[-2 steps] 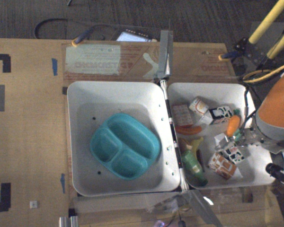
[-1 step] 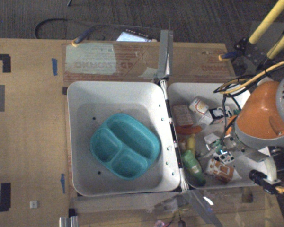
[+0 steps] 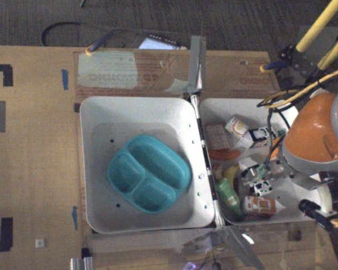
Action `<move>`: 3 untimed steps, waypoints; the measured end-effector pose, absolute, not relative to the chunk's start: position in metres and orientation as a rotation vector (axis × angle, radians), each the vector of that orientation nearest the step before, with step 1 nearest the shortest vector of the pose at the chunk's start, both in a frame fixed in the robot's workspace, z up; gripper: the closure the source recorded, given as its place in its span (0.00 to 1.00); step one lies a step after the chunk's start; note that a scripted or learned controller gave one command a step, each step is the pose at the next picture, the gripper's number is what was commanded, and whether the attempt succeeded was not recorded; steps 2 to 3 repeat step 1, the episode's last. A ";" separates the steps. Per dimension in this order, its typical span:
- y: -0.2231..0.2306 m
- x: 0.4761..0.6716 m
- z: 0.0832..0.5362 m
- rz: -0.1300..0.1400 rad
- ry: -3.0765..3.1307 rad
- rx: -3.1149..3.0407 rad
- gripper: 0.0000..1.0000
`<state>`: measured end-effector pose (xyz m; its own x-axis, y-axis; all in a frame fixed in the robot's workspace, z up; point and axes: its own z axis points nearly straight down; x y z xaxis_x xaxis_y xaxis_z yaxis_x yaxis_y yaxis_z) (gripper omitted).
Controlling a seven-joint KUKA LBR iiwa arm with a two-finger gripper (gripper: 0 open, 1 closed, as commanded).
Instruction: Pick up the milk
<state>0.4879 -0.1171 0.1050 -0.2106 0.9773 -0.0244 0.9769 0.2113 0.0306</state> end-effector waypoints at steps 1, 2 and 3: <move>-0.005 0.480 0.185 0.003 2.520 1.871 1.00; -0.005 0.480 0.185 0.003 2.520 1.871 1.00; -0.005 0.480 0.185 0.003 2.520 1.871 1.00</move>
